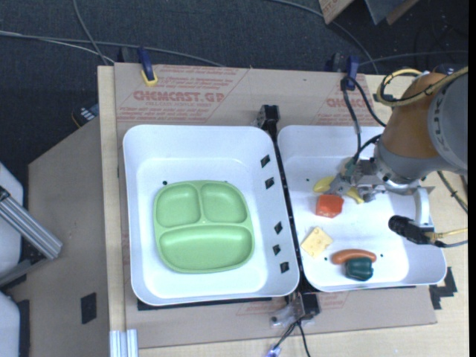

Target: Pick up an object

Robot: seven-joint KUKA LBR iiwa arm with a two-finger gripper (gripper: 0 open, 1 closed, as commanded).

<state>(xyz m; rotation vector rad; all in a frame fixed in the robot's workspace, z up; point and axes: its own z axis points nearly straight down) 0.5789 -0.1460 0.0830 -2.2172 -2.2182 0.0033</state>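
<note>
The right bin (416,274) holds several small toys. A yellow banana-like piece (325,184) lies near its middle, with a red-orange block (329,205) just below it. Further toward the front are a pale yellow cheese wedge (317,242), an orange-red sausage shape (352,256) and a dark green piece (359,270). My gripper (355,184) is low in this bin, right of the banana piece and above the red block. A small yellow bit (357,195) shows at its tip. The wrist hides what lies under it.
The left bin (141,155) holds a green divided plate (203,225). A black divider with clips (277,199) runs between the bins. A black connector and cable (410,229) hang off the arm over the right bin's right side.
</note>
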